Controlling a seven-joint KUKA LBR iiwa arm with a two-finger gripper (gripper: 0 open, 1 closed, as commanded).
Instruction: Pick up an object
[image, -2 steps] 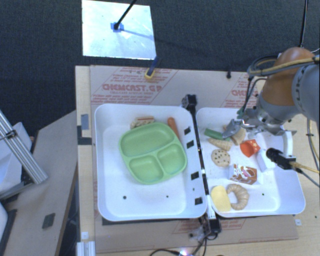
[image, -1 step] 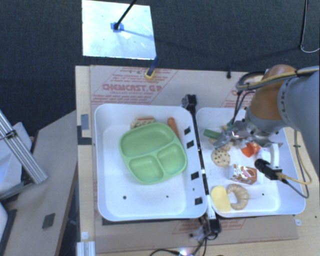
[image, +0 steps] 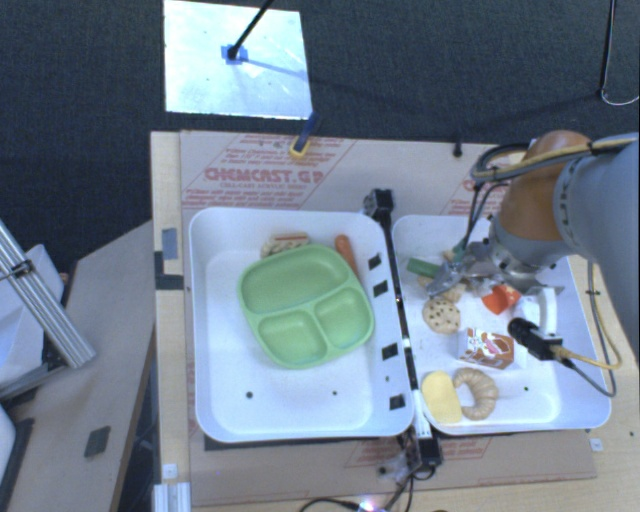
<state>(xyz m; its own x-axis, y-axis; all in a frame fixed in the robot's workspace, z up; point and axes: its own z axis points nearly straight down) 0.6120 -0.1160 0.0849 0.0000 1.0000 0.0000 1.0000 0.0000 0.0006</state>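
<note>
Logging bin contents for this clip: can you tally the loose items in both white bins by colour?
Green: 2, divided plate, small piece
Orange or red: 2, carrot-like stick, red piece
Tan or brown: 3, cookie, croissant, toast-like piece
Yellow: 1, oval piece
White and brown: 1, packet
Total: 9

The bench (image: 170, 330) bears a printed cardboard sheet (image: 260, 170) under two white bins (image: 215, 300) side by side.
</note>
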